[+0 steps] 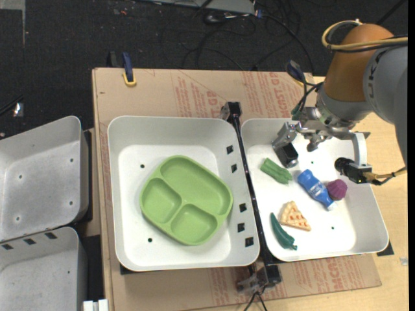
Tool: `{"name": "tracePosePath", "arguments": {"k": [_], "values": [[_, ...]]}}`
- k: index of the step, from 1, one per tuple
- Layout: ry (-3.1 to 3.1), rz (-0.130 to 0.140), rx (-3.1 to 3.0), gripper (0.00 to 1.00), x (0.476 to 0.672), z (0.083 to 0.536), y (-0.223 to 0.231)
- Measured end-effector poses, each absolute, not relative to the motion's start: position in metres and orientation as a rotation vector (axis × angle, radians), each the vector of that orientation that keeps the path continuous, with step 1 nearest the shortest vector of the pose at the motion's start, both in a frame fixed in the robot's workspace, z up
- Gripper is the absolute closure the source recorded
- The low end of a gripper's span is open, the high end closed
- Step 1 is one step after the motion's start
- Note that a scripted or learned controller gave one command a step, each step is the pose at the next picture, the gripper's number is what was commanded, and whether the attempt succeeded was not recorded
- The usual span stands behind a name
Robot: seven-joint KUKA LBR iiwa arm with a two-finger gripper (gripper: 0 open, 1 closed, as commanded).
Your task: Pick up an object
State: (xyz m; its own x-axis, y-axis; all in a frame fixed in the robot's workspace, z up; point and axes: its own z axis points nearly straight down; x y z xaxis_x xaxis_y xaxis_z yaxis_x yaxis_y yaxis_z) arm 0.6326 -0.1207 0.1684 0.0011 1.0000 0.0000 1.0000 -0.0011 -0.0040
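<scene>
My gripper hangs over the back of the right bin, open, its two dark fingers spread wide with nothing between them. Just in front of it lies a blue bottle, with a purple toy touching its right end. A light green block lies below the left finger. Nearer the front are an orange waffle-like wedge and a dark green pod.
The left bin holds a green divided plate. A black divider runs between the bins. White trays lie off the bench at the left. Cables trail across the dark floor behind.
</scene>
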Motion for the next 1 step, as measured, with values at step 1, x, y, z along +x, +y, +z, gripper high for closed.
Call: {"name": "tracePosePath", "arguments": {"k": [1], "values": [[-2.223, 0.002, -2.218, 0.00, 0.6373, 0.1243, -0.1175]]}}
